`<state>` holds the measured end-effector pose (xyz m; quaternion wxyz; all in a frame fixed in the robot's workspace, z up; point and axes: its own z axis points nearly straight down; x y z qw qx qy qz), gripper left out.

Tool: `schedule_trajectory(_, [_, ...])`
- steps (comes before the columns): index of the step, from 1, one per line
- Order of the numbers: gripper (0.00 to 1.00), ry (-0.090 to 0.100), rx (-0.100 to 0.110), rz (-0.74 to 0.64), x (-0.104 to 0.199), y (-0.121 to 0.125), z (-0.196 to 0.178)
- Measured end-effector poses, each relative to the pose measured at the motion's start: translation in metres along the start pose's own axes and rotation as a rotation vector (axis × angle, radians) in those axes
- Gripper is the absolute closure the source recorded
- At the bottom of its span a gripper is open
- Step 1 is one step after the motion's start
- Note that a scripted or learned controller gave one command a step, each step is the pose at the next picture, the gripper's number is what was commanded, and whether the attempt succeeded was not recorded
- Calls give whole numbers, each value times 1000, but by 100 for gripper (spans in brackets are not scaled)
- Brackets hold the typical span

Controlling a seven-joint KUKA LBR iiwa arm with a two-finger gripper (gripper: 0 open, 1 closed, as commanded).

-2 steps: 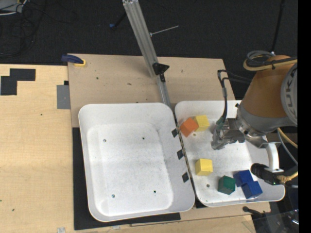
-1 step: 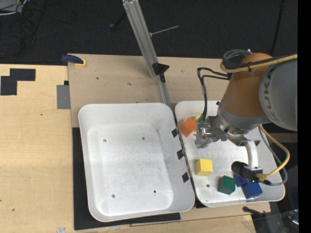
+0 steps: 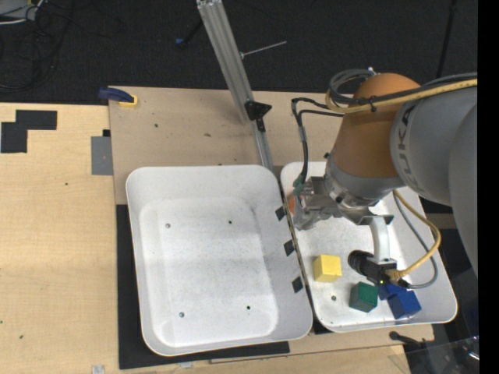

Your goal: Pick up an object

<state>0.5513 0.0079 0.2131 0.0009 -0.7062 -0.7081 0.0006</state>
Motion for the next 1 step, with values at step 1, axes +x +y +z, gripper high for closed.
schedule_trajectory(1, [100,0,0,-1,48,12,-14])
